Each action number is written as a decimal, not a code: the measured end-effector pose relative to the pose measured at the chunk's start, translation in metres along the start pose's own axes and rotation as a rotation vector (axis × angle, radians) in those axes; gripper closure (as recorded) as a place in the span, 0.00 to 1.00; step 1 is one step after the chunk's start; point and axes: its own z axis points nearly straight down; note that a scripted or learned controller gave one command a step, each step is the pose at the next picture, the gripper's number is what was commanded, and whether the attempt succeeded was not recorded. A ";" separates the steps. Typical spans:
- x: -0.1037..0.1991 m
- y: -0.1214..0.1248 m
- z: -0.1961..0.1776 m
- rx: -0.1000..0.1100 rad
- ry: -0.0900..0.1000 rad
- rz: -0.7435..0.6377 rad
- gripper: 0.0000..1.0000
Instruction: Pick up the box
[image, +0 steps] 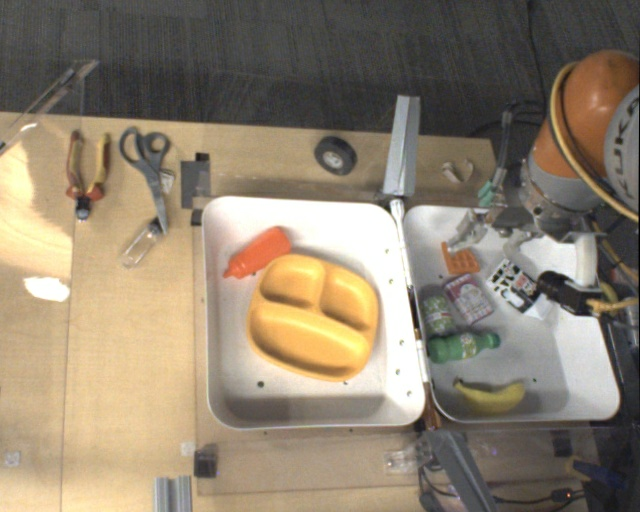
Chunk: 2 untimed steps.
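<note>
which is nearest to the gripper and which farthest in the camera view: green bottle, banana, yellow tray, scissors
Measured from the gripper at the right bin's back edge:
1. Green bottle, in the right bin, toward its front left.
2. Banana, at the front of the same bin.
3. Yellow tray, in the middle of the left bin.
4. Scissors, out on the bench at the far left.

Bright glare at left bench (30, 215), slightly soft
</note>
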 end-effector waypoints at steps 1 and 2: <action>-0.027 -0.015 0.095 0.000 0.000 -0.041 0.00; -0.027 -0.015 0.131 -0.007 -0.002 -0.208 0.00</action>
